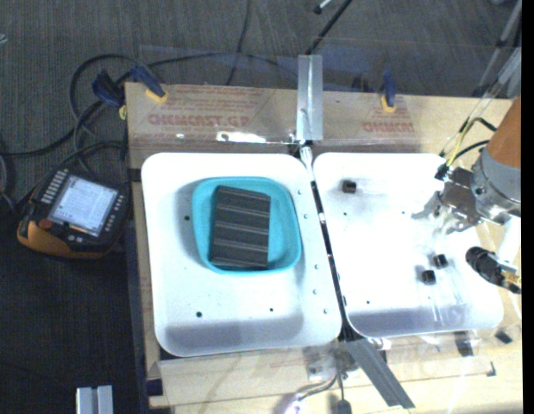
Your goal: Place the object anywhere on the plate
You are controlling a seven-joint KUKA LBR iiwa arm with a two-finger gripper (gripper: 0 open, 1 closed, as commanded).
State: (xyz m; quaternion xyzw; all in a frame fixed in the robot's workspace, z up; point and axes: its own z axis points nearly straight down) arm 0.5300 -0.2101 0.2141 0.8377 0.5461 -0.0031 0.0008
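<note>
A dark grey ribbed rectangular block (241, 225) lies flat on the teal plate (286, 241) in the middle of the left bin (163, 291). It sits fully inside the plate's rim, slightly tilted. My gripper (445, 209) hangs over the right part of the right bin (379, 309), far from the plate, below the grey wrist at the view's right edge. Nothing shows between it and the bin floor.
Small black bits (348, 185) (428, 274) lie on the right bin's floor. A metal post (310, 102) stands behind the seam between the bins. A hand-held pendant (74, 210) and cables lie on the floor left of the bench.
</note>
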